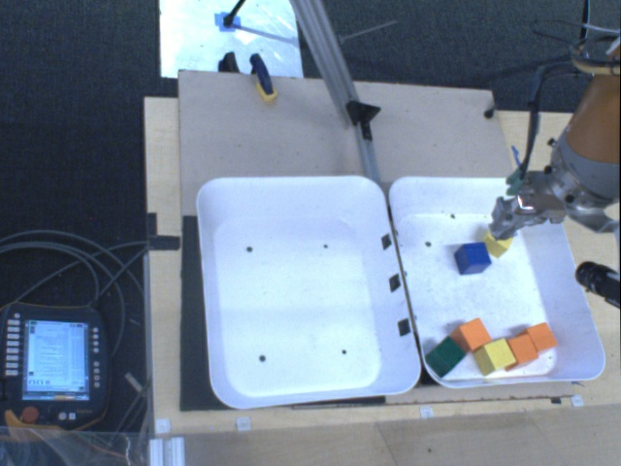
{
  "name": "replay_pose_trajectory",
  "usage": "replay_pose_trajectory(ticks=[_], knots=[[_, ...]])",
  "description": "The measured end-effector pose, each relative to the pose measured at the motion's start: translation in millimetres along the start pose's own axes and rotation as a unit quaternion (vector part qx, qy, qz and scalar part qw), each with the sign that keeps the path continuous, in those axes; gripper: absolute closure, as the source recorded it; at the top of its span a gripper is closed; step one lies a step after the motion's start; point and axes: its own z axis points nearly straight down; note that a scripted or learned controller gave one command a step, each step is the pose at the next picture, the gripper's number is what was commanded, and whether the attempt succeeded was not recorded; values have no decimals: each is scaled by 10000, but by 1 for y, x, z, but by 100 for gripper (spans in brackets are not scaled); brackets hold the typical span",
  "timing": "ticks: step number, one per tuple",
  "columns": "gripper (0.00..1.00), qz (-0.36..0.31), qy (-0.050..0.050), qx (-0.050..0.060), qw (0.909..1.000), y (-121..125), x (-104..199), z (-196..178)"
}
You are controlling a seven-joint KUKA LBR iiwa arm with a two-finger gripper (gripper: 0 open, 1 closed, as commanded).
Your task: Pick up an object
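Note:
In the right bin point(572, 289) my gripper point(504, 225) hangs low over a small yellow block point(499, 246), which peeks out just under its tip. A blue cube point(473, 258) lies right beside that yellow block, to its left. Along the bin's front edge sits a cluster: a dark green block point(445, 356), an orange block point(473, 334), a yellow block point(495, 355), and two more orange blocks point(532, 342). The gripper's body hides whether anything sits between its tips.
The left bin point(291, 289) lies beside the right one, joined by black clips point(395, 282). A slanted metal pole point(325, 42) crosses the back of the bench. A teach pendant point(53, 362) and cables lie at the far left.

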Motion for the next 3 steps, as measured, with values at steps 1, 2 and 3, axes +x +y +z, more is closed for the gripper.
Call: replay_pose_trajectory(ticks=[1,2,3], knots=[[100,-16,17,40,10000,-17,49,-1],[100,-19,21,46,10000,-27,97,20],[100,-23,23,50,10000,-47,151,30]])
